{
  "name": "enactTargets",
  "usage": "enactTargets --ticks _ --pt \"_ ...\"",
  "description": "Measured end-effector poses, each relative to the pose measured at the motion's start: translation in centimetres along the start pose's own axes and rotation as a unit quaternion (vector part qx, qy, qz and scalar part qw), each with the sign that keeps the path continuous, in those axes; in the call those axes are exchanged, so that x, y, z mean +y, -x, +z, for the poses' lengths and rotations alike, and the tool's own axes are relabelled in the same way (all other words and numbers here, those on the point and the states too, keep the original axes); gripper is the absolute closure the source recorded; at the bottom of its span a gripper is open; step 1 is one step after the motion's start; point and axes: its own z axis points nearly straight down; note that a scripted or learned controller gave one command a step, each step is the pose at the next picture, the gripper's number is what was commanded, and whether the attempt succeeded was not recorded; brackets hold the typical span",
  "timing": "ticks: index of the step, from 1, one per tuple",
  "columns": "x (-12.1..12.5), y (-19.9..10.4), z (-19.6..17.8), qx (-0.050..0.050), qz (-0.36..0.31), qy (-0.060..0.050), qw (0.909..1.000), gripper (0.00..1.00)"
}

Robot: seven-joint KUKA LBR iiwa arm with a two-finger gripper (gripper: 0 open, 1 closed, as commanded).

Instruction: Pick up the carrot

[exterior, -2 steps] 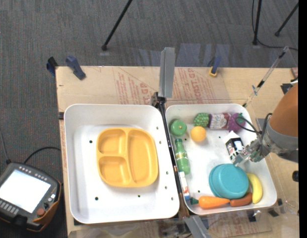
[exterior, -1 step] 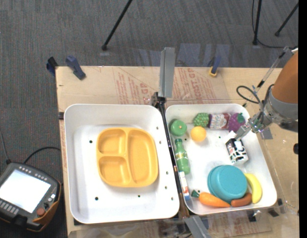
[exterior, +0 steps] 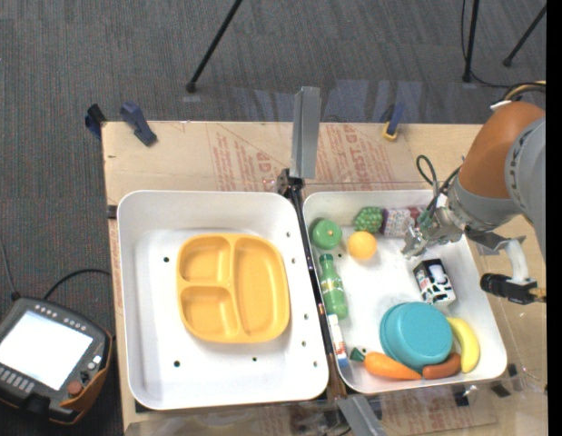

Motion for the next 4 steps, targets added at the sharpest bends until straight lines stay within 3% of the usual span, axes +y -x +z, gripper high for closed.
enactTargets --ticks 1,2,3,4 --pt "0.0 -9.2 -0.6 0.002 0.094 -0.002 0.9956 1.0" --pt "-0.1 -9.0 -0.5 0.001 0.095 -0.003 0.9955 0.0" --pt "4.0 -9.0 1.8 0.0 0.216 -0.003 0.9763 0.0" --pt "4.2 -9.3 0.7 0.0 0.212 -0.003 0.9773 1.0"
